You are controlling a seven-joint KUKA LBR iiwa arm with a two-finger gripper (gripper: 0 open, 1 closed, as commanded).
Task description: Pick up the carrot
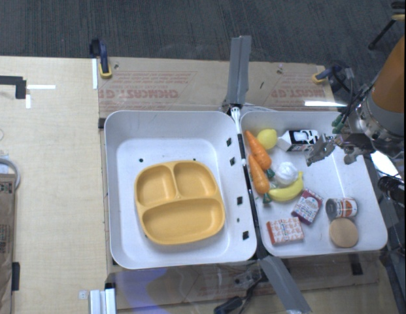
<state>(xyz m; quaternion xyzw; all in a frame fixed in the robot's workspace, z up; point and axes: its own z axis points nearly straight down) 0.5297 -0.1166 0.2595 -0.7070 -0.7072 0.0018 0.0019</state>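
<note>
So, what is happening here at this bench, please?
A grey robot arm reaches in from the right, and its gripper hangs over the right bin, with nothing between its fingers. The carrots lie by that bin's left wall, beside a lemon and a banana, apart from the gripper. The left bin holds a yellow divided plate. No carrot is picked up yet.

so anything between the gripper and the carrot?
Partly. The carrots lie along the right bin's left wall. Between them and the gripper lie a black-and-white carton and a lemon; from above, nothing covers them.
</note>
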